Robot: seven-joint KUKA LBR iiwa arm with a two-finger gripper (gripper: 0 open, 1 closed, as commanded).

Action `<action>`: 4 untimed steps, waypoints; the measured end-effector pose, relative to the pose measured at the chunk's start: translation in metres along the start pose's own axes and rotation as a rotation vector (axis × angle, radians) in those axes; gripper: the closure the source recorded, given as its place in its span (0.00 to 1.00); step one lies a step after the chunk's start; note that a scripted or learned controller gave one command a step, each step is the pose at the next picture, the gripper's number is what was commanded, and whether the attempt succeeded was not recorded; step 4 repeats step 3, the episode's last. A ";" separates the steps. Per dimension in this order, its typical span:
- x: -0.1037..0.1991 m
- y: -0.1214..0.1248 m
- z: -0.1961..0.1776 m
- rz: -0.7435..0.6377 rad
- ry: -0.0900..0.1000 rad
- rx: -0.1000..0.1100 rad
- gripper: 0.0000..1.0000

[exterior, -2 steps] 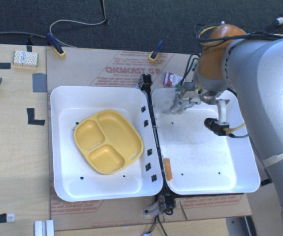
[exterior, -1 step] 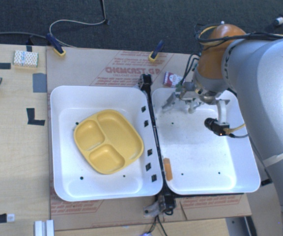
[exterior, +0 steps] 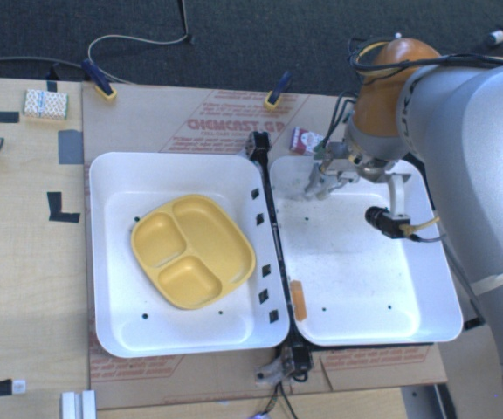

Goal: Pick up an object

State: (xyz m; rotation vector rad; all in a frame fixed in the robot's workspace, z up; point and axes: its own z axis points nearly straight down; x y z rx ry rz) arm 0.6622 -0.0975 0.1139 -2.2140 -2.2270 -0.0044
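A yellow plate with three compartments point(exterior: 192, 250) lies flat in the middle of the left bin point(exterior: 112, 234). A small orange piece point(exterior: 298, 300) rests at the lower left edge of the right bin point(exterior: 365, 286), against the divider. My gripper point(exterior: 320, 184) hangs low over the far left corner of the right bin, well away from both objects. Nothing shows in its grasp. The grey arm with its orange band point(exterior: 391, 77) comes in from the right above it.
A small red and white packet point(exterior: 302, 140) lies on the cardboard just behind the right bin. A black connector with cable point(exterior: 389, 222) hangs from the arm over the right bin. Clamps, tape marks and cables sit on the bench at the back and left.
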 end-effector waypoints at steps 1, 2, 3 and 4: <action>0.000 0.000 0.000 0.000 0.000 0.000 0.00; -0.001 -0.023 0.028 0.004 -0.004 0.000 0.00; -0.001 -0.023 0.018 0.005 -0.004 -0.001 1.00; -0.001 -0.023 0.018 0.005 -0.004 -0.001 1.00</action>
